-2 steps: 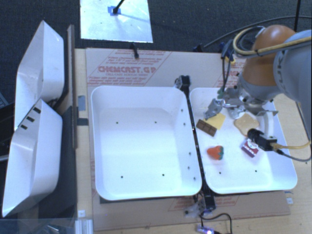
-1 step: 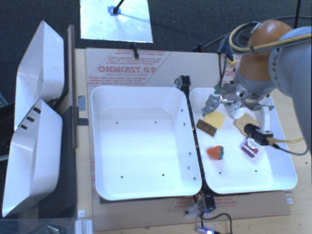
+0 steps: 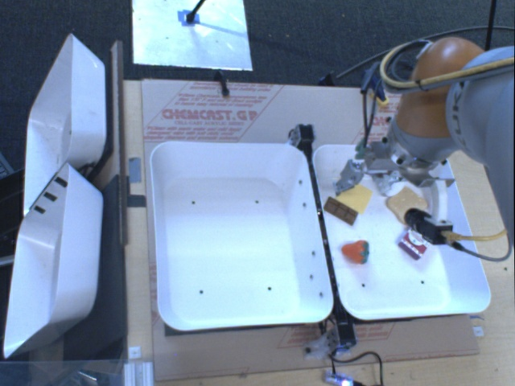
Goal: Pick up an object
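Camera view: pincer (image 3: 360, 170) hangs over the yellow block (image 3: 356, 195) in right bin (image 3: 459, 292).

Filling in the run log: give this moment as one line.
phase: reaching | gripper: over right bin, by yellow block | nothing seen held

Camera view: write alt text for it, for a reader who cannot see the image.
A grey robot arm reaches from the right into the right-hand white bin, its gripper low over a yellow block near the bin's back left. Also in that bin lie a brown bar, a red-orange toy, a tan piece and a small red packet.
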Action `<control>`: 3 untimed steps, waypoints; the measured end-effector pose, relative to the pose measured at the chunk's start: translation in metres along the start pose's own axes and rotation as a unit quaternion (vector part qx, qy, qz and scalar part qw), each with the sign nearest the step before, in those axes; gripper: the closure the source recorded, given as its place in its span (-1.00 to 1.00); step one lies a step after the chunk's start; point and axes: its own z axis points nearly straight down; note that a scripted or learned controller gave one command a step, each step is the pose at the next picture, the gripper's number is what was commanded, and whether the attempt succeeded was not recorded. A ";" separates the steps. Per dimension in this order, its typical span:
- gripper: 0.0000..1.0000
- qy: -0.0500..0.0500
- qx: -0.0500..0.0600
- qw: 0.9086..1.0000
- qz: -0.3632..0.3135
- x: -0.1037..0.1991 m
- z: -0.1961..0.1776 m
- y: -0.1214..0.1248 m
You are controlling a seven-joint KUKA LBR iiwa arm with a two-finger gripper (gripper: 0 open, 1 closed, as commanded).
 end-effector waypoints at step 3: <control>-1.00 0.000 0.001 1.000 -0.001 -0.026 0.084 -0.031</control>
